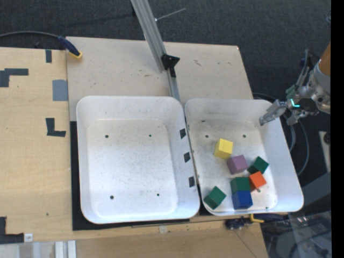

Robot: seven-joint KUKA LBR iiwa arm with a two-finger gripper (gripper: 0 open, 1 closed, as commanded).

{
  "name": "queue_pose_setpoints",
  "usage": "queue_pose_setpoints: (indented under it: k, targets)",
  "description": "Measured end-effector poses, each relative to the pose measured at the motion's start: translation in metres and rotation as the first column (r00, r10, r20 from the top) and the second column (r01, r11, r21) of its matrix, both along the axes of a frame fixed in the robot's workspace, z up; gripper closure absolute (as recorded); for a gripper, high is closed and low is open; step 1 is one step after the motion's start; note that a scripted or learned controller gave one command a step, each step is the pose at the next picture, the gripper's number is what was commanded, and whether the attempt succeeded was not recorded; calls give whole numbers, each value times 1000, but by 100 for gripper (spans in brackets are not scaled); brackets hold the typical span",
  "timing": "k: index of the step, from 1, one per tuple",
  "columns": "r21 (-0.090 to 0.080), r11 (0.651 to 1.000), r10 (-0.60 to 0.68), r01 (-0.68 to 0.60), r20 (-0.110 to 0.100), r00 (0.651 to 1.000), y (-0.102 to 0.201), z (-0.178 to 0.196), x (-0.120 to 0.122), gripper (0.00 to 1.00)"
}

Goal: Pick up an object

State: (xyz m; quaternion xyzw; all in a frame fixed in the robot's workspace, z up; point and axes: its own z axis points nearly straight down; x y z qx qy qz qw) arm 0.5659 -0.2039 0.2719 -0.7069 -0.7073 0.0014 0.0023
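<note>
Gripper (280, 114): over the far right corner of the right bin (287, 168), at the rim. Fingers (269, 113) spread wide, nothing between them. Well apart from all cubes.

Arm: entering from the right edge, wrist above the bench side of the right bin.

Right bin contents, seven cubes, all in the near half:
- Yellow cube (224, 148): farthest from the near rim, just beside the purple cube.
- Purple cube (237, 164): touching or nearly touching the yellow cube, at the centre of the cluster.
- Dark green cube (260, 164): to the right of the purple cube, just above the orange cube.
- Orange cube (258, 180): tilted, touching the green cube at its left.
- Green cube (240, 185): between the purple cube and the blue cube.
- Blue cube (242, 199): close to the near rim, touching the green cube above it.
- Second green cube (215, 196): apart from the cluster, near the left wall and the near rim.

Left bin (81, 117): side by side with the right bin, rims touching.

Metal rail (148, 23): slanting down from the top edge to the gap between the bins, black clamp (170, 62) on it.
</note>
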Motion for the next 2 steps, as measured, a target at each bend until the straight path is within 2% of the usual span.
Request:
queue_pose_setpoints:
  k: [1, 2]
  targets:
    - [-2, 1000, 1, -1, 4, 1000, 0, 3, 1, 0]
    - [0, 1000, 0, 0, -2, 1000, 1, -54, -10, 0]
